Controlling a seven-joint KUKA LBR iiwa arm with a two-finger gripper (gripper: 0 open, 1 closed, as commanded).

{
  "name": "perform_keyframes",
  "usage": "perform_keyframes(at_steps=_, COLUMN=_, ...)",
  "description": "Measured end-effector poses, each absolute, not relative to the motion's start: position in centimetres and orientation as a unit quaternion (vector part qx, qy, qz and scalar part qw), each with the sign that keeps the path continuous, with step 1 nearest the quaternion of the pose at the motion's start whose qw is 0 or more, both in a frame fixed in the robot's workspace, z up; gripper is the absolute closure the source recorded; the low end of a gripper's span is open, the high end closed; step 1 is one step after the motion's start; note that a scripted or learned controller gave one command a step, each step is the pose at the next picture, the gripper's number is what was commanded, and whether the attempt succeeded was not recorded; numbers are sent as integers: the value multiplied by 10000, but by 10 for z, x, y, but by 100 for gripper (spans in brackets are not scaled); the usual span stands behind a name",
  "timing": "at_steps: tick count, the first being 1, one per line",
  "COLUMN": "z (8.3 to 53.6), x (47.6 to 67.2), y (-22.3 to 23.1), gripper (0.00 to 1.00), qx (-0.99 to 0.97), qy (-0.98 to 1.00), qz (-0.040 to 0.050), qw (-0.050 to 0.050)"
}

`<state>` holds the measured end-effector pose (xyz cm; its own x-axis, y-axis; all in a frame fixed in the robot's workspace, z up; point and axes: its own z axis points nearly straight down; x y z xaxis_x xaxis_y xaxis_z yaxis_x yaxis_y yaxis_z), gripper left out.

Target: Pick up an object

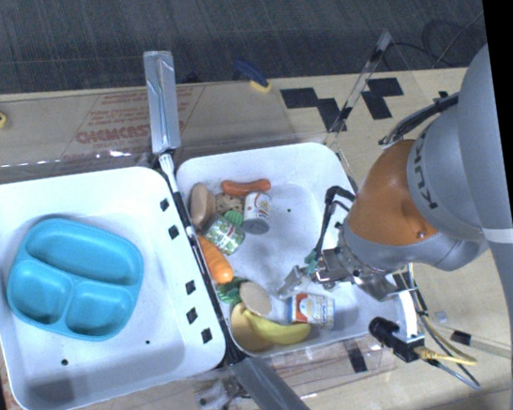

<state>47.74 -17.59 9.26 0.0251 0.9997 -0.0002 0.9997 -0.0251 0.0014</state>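
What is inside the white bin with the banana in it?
The right bin holds a banana, a carrot, a small can, a sausage and other toy foods. The gripper and arm cover part of its floor.

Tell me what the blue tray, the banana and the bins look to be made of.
Blue tray: probably moulded plastic, one even colour, rounded compartments, soft sheen.
Banana: likely a plastic toy; the yellow is uniform and smooth, though real fruit can't be ruled out.
Left bin and right bin: apparently thin white plastic, matte, with rounded corners and shallow formed walls.
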Motion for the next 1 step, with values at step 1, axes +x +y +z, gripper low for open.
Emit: perform_keyframes(at_steps=1, z=92, x=542, y=-179, gripper=0, qx=7999, qy=6002, qz=-1, qw=-6)
